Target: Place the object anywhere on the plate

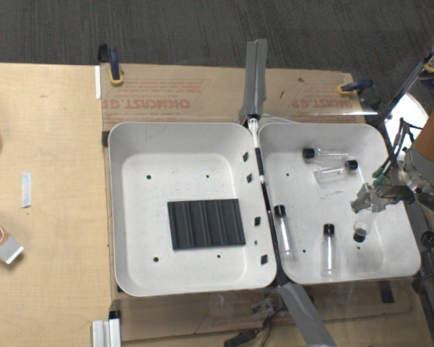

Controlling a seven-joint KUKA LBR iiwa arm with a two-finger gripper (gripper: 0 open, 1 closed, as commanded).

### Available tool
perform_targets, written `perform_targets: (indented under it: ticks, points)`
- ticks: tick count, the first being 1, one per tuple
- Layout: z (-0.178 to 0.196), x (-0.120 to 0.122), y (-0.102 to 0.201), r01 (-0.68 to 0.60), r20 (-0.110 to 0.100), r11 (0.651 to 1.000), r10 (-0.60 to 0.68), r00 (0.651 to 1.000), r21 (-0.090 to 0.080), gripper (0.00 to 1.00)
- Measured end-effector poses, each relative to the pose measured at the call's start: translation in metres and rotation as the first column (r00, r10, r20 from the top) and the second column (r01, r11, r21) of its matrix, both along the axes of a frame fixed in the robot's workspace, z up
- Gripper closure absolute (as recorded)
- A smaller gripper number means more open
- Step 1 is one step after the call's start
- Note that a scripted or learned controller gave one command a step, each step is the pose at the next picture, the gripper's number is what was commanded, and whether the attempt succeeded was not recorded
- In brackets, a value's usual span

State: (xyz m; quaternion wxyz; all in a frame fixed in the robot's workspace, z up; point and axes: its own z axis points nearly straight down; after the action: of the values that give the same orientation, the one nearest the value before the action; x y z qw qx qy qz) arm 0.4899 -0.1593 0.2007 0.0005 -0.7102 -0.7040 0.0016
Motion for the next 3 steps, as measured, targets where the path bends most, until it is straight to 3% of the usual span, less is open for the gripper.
perform_targets:
  ticks: [1,2,3]
  points:
    - [0.071,-0.010,0.056,0.053,0.001,0.999,-0.053,0.999,0.000,1.00]
    - [0.153,-0.011,0.139,-0.062,0.001,0.998,0.062,0.998,-0.001,1.00]
    - [0.085,-0.012,0.215,0.075,-0.001,0.997,-0.075,0.997,-0.001,1.00]
